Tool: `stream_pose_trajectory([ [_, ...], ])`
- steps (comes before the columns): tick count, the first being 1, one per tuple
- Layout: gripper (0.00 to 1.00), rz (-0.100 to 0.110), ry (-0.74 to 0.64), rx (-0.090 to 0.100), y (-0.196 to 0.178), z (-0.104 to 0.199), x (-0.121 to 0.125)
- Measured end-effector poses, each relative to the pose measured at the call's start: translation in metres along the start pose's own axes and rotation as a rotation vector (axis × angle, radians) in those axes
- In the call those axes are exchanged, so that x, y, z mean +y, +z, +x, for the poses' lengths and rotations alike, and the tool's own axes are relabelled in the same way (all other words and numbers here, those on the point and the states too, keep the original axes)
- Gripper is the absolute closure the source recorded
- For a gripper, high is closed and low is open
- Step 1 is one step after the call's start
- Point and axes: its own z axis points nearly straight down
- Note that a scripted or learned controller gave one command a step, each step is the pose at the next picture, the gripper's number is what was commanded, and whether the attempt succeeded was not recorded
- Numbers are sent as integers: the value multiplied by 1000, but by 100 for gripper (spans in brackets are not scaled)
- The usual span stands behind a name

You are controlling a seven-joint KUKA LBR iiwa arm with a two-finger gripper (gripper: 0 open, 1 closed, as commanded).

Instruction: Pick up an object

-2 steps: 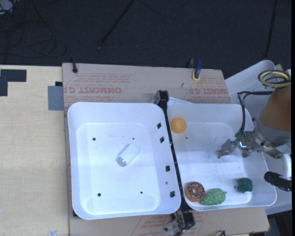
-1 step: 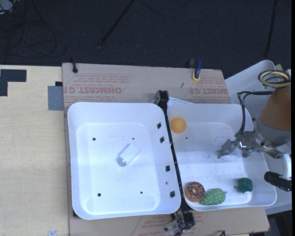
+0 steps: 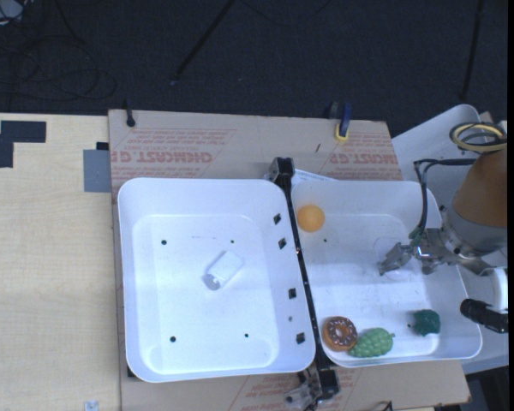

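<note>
Within the right bin (image 3: 463, 349), the claw (image 3: 392, 262) hangs part-open and empty over bare floor; nearest, the orange ball (image 3: 310, 218) looks light, smooth, best pinched across its middle.

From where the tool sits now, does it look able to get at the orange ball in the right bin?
Probably yes. The tool is over the right bin, and the orange ball lies apart in the far left corner, with bare bin floor between them. The divider beside it may crowd a grasp.

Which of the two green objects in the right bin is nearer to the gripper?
The small dark green one, at the bin's right side below the gripper. The lighter green one lies beside the doughnut.
</note>
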Motion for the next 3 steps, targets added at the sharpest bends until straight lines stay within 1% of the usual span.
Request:
stream_pose_trajectory([
  [3,0,0,0,0,0,0,0],
])
